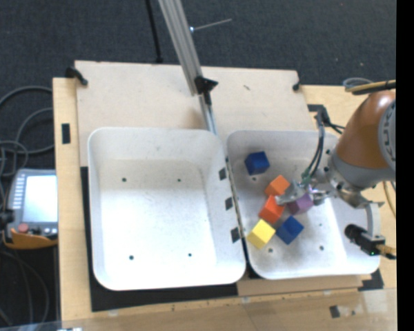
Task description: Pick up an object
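Hovering my gripper (295, 200) low at the purple block (303, 203), beside the orange block (278, 185), for picking; grip state: cannot tell.

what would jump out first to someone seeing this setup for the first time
The eye goes to the cluster of bright blocks in the right bin: a blue cube near its far left corner, then an orange block, a red-orange block, a yellow cube and another blue block bunched near the middle. The gripper reaches in from the right, down at a purple block. The left bin reads as plain white.
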`<state>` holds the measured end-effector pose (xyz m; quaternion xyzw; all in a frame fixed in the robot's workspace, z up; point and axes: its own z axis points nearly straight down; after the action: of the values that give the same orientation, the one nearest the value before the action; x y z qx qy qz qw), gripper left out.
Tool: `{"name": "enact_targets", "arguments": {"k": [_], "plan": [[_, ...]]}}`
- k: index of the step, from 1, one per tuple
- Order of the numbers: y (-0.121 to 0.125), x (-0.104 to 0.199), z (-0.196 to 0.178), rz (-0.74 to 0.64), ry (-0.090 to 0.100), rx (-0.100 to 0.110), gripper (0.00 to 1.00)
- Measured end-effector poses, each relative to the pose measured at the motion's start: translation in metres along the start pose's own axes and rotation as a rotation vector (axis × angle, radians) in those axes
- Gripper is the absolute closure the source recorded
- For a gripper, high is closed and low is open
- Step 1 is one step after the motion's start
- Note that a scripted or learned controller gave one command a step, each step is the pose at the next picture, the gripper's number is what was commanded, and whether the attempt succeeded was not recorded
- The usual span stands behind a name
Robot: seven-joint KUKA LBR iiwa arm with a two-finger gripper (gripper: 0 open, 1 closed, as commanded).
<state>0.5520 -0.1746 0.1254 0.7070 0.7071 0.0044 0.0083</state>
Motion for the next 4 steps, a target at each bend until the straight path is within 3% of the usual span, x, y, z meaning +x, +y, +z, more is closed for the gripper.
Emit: {"name": "enact_targets", "arguments": {"k": [1, 2, 3, 4], "plan": [[0.0, 0.001, -0.008, 0.0, 0.003, 0.001, 1.0], [0.074, 0.083, -0.135, -0.009, 0.005, 0.007, 1.0], [0.103, 0.119, -0.152, -0.006, 0.005, 0.015, 1.0], [0.082, 0.175, -0.071, -0.002, 0.005, 0.018, 1.0]]}}
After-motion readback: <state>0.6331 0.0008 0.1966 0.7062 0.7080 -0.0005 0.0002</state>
